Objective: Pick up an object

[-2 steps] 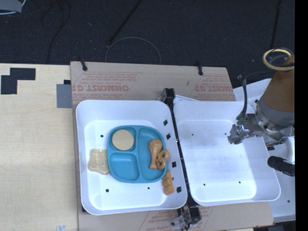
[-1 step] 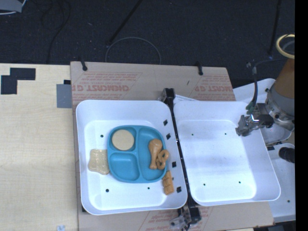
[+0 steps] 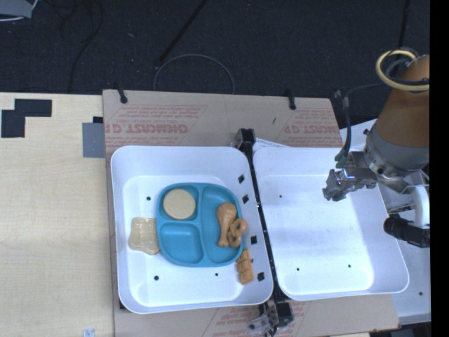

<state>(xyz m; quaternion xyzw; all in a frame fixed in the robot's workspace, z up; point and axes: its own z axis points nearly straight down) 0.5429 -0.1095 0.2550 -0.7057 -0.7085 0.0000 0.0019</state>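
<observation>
A blue divided plate (image 3: 184, 243) lies in the left bin (image 3: 133, 167). On it rest a round tan cookie (image 3: 178, 203) and a brown pretzel-shaped piece (image 3: 230, 225). A pale bread slice (image 3: 144, 235) lies just left of the plate, and a small orange-brown piece (image 3: 245, 266) sits at the plate's lower right corner. My gripper (image 3: 338, 187) hangs over the right bin (image 3: 330, 272), near its upper right part, far from all the food items. Nothing shows between its fingers.
A black divider (image 3: 254, 209) runs between the two bins. Both bins rest on a cardboard sheet (image 3: 210, 121) on the wooden bench. The arm's grey and orange body (image 3: 405, 118) stands at the right edge, with cables beside it.
</observation>
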